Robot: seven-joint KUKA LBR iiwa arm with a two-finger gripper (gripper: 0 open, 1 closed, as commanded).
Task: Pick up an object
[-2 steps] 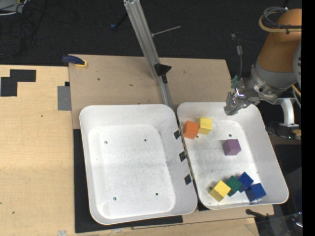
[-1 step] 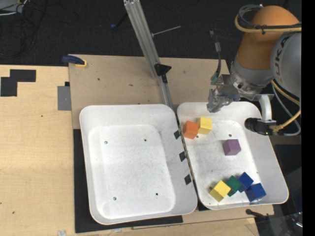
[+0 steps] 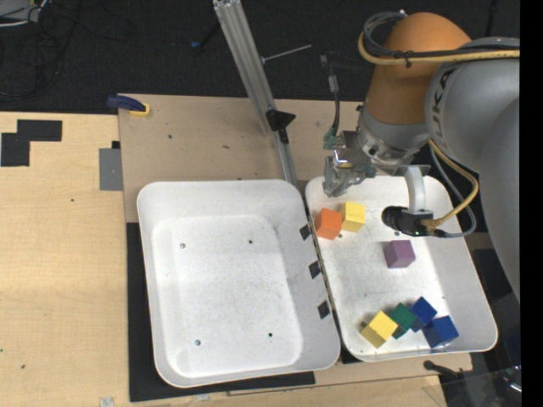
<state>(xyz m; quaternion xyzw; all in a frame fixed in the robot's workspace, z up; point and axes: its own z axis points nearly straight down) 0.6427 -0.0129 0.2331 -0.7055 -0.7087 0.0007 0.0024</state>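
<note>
orange cube beside the right bin's left wall, tool above

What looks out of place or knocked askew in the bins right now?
Nothing stands out. The blocks all lie inside the right bin: orange block, yellow block, purple block, and a cluster near its front edge.

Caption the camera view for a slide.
Hand hovers above orange block and yellow block in the right bin.
</note>
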